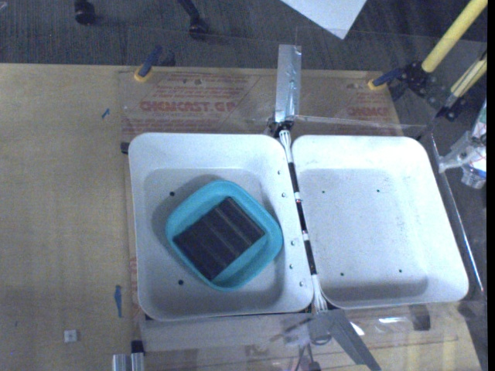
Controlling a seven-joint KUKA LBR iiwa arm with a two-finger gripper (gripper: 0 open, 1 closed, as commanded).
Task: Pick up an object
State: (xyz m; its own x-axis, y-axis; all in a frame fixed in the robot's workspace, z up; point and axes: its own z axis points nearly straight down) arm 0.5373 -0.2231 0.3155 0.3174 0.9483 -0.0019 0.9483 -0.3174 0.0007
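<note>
— Edges first: what hems me in?

— Two white bins sit side by side, their inner rims touching along a seam (298, 207) that runs from 12 to 6 o'clock. The left bin (147, 161) has rounded walls all round. The right bin (433, 207) has a bare floor, so that is my widest open room. A metal post (288, 76) stands just beyond the seam at 12 o'clock, and a yellow-handled clamp (456, 25) sits out at 2 o'clock, off the bins.

— And the thing to pick up?

— A blue square dish (261, 216) lies in the left bin, turned corner-on like a diamond. It sits toward 5 o'clock on that bin's floor, near the wall by the seam; there is more free floor at its 10 and 12 o'clock sides. A dark ribbed block (218, 238) rests inside it.

— Your claw?

— I cannot tell whether my claw is open or closed. The dish lies flat in its bin.
</note>
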